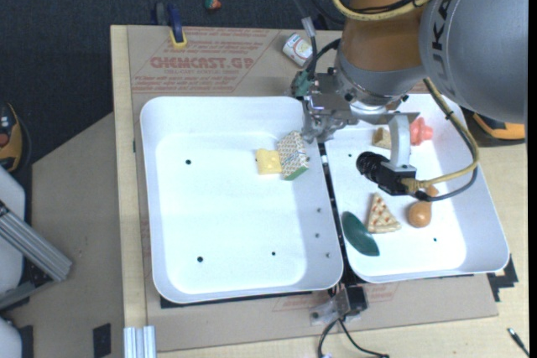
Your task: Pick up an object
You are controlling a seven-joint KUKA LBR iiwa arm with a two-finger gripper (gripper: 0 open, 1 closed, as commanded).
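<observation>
Camera view: arm over both bins.
End effector (317, 123): at the left bin's (168, 205) right wall; grip state I cannot tell.
Objects: yellow block (268, 162) and checkered piece (292, 151) just beside it.

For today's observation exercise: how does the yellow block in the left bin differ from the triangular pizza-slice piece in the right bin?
The yellow block is squarish and plain pale yellow; the pizza-slice piece is triangular, orange and speckled. The block touches a checkered object near the tool; the slice lies apart from the tool, beside a dark green piece. Both are small and lie flat.
</observation>
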